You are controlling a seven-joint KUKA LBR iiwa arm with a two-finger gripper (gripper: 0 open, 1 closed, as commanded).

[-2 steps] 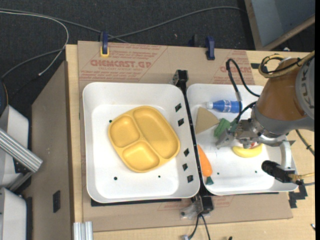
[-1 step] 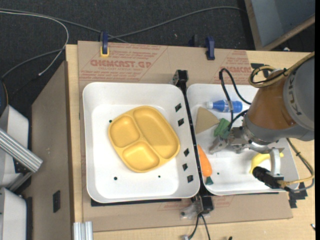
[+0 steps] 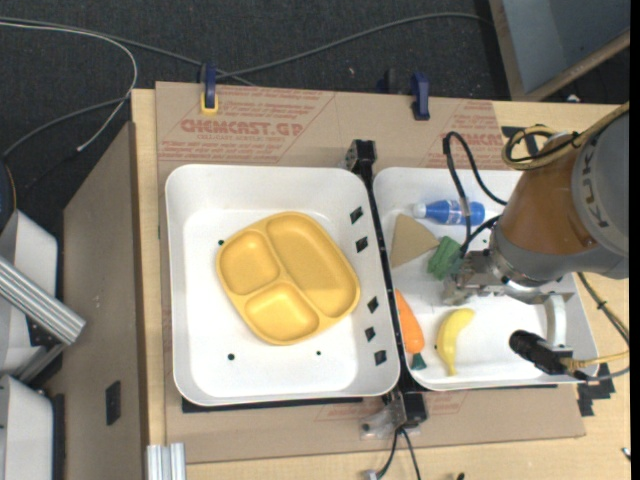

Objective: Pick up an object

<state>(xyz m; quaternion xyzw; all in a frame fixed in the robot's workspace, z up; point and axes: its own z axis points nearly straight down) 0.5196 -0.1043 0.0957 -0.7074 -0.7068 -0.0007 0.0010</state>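
On the brown bench (image 3: 150, 318) sit two shallow white bins side by side. The left white bin (image 3: 190, 353) holds a yellow plastic plate with three compartments (image 3: 288, 276), lying flat at its centre. The grey arm with the orange band (image 3: 555, 213) reaches in from 3 o'clock and hangs over the right white bin (image 3: 490, 358), covering much of its right half. Its gripper (image 3: 465, 283) sits near that bin's centre, right against a small green lumpy object (image 3: 443, 258) at the gripper's 10 o'clock; whether the gripper is open, closed or holding the green object cannot be told from this angle. At the right bin's 11 o'clock lies a blue-and-white plastic bottle (image 3: 450, 211) on its side. Just below it, at 10 o'clock, is a flat tan triangular piece (image 3: 410, 240) touching the green object. An orange carrot (image 3: 410, 330) lies along the left wall at 8 o'clock, and a yellow banana (image 3: 452, 338) lies just beside it at 7 o'clock, below the gripper.
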